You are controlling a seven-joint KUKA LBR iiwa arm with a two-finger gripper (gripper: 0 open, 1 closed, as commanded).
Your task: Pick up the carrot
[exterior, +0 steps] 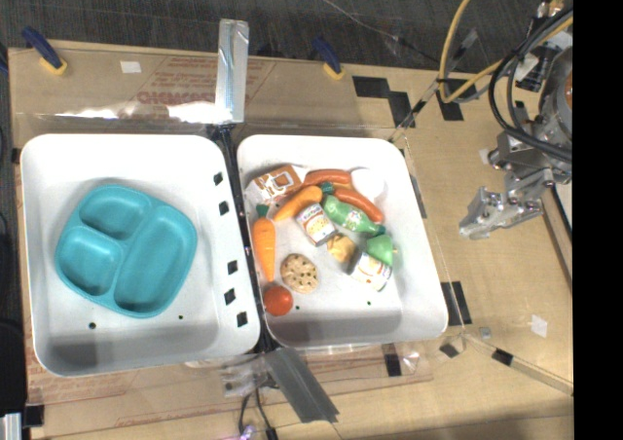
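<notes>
The end effector point(496, 214) hung out over the bare desk point(506, 311), to the right of the right-hand bin point(419, 302) and outside its wall, with nothing between its fingers; from where I stood I could not tell whether they were spread or closed. The carrot point(264, 246) lay well apart from it, clear across that bin against its left wall, next to the divider between the two bins. Its long axis ran nearly front to back, thick end up, tip pointing down toward a small tomato point(277, 300) just below it. A cookie point(300, 273) sat just beside the tip and a soup can point(316, 223) near the top. I judged the arm would have to travel left over the whole pile, then come down with its fingers set across the carrot's width.
</notes>
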